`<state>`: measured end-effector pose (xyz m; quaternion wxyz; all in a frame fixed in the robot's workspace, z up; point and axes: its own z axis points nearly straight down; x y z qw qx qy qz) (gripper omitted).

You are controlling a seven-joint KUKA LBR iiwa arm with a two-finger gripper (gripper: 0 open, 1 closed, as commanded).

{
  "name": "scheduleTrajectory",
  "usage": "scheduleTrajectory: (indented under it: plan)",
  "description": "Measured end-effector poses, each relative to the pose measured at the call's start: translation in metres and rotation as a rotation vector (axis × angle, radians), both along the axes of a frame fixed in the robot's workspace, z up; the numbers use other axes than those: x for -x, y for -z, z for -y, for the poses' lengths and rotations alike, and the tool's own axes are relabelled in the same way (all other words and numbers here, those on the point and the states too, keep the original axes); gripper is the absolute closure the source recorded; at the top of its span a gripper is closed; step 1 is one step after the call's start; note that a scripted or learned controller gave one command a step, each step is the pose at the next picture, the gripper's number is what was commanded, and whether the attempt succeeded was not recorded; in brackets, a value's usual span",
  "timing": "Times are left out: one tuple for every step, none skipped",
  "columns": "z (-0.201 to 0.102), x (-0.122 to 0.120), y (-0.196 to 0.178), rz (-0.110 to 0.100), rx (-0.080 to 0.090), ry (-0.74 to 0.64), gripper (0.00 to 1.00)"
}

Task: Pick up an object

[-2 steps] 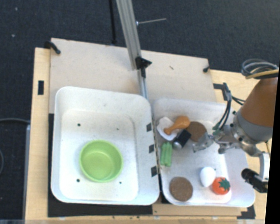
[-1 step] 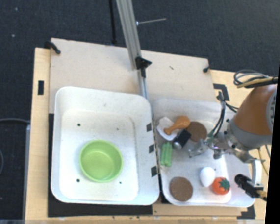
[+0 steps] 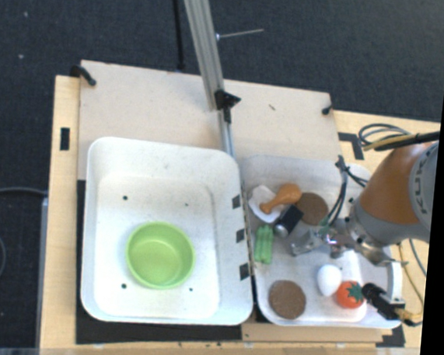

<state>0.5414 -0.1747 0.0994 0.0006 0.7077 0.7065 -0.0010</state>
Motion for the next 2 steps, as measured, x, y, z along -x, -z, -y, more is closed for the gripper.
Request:
scheduleTrajectory:
  plan:
    - [0.001, -0.001, -0.013, 0.006, 0.0, 0.005, 1.0]
    - [0.005, 0.005, -0.057, 0.003, -0.001, 0.003, 1.0]
